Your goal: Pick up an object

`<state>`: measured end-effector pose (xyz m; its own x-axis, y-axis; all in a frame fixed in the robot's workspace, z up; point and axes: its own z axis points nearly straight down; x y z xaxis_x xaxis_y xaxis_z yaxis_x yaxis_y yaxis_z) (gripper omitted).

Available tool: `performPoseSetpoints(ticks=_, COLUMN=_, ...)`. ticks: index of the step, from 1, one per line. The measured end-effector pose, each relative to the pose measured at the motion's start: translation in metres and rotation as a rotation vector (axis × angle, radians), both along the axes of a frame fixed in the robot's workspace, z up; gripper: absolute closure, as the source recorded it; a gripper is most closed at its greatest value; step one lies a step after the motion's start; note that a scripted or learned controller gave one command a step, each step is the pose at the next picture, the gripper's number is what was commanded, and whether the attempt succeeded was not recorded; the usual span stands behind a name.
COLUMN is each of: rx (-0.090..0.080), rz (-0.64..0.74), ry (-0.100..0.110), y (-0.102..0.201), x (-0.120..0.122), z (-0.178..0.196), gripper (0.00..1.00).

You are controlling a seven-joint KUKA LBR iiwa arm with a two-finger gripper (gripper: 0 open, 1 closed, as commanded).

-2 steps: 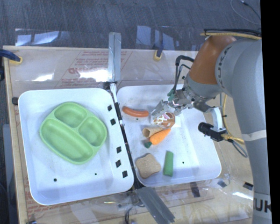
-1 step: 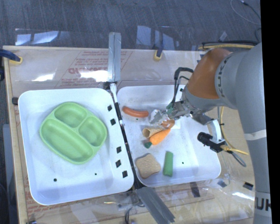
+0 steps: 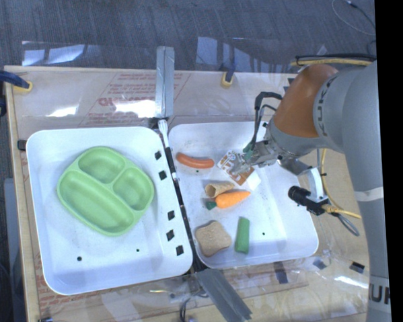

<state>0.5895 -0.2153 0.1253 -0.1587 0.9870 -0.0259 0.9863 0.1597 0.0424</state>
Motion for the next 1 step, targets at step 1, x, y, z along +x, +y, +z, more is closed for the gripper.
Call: performPoseSetpoints(ticks=1, rx=0.023, rz=-0.168, ry=0.057, y=0.0009, x=0.0516, z=-0.0183, gripper=1.0)
